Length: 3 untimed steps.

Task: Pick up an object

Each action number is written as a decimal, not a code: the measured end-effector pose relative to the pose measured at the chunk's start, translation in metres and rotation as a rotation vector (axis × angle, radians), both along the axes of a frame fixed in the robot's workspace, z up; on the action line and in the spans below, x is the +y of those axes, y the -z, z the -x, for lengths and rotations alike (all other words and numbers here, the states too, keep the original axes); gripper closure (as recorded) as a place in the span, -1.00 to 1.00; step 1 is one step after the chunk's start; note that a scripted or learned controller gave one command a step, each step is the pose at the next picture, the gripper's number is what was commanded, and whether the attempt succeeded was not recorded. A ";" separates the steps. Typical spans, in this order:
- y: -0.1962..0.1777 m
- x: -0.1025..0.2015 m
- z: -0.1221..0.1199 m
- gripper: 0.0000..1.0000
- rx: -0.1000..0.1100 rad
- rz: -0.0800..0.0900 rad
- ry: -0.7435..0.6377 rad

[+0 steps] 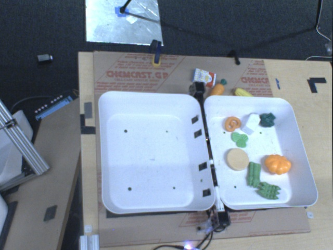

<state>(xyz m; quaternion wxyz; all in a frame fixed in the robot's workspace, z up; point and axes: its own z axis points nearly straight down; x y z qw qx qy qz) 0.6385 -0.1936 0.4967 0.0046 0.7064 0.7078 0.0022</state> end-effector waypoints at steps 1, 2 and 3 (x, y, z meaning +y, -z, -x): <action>-0.041 -0.013 -0.031 1.00 0.003 0.000 -0.003; 0.058 0.037 -0.021 1.00 0.010 -0.003 -0.003; -0.041 0.014 -0.030 1.00 0.002 -0.001 -0.001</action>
